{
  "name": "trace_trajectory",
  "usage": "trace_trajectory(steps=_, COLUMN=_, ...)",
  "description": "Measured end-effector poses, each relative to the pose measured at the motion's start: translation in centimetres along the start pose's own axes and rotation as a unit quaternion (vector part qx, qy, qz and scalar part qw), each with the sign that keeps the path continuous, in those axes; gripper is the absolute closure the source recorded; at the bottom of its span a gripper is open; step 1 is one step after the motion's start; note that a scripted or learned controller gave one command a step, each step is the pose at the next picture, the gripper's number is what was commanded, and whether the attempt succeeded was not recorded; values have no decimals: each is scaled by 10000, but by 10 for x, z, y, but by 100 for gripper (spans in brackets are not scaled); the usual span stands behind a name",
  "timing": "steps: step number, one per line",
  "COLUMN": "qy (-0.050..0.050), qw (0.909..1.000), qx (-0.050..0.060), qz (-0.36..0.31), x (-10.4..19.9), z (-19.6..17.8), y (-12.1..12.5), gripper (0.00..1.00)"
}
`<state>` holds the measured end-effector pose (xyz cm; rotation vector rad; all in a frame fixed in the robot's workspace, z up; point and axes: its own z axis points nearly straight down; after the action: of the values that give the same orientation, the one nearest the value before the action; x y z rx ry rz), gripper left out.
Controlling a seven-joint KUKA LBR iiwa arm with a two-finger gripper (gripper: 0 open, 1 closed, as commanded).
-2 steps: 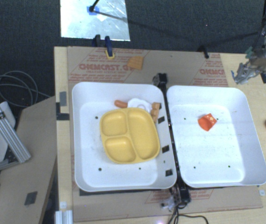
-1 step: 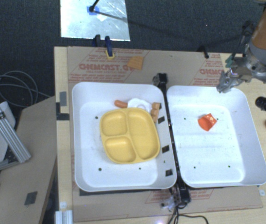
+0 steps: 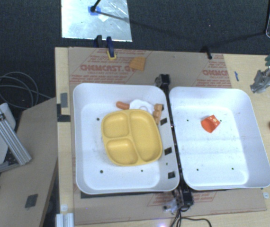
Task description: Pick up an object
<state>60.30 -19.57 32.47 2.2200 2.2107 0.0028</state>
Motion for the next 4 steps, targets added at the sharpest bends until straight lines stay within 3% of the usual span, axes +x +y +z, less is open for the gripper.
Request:
trace_trajectory(steps=1, qy=32, qw=10000, qx=27, qz=-68, x=63, z=10, y=-3, gripper=100)
trace_trajectory(steps=2, qy=1, qw=10000, qx=9, qz=-4, x=-4, z=-2, y=1, gripper=100)
trace_trajectory(steps=3, qy=29, qw=10000, qx=27, qz=-59, x=53, z=-9, y=-20, gripper=100)
trace_trajectory(steps=4, qy=2, qw=10000, qx=12, qz=12, x=-16, z=-43, y=-78, gripper=100)
